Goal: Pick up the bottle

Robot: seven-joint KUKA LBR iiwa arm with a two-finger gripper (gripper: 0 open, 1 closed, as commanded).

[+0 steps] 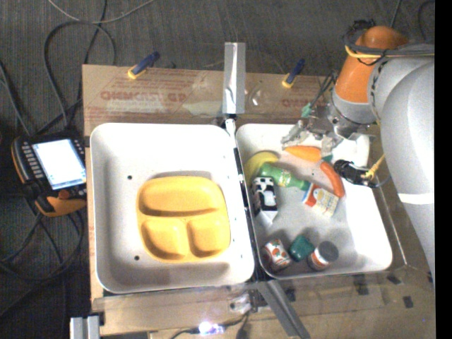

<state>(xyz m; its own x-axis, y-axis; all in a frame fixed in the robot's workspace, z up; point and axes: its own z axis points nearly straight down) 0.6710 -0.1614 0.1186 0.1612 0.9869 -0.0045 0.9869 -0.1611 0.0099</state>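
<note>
1. The green bottle (282, 177) lies on its side in the right bin (367, 256), toward the far left part, its long axis running left to right, tilted slightly, beside a yellow round item (256, 162).
2. The gripper (316, 134) hangs over the bin's far edge, above an orange carrot-like piece (305, 151); the bottle lies nearer and to the left of it.
3. Whether the gripper is spread or closed cannot be told.
4. A yellow tray (185, 214) sits in the left bin (113, 189).

2 white bins (106, 147), 1 yellow tray (183, 217), 1 green bottle (282, 177), 2 cans (277, 254) (approx. – cluttered).
</note>
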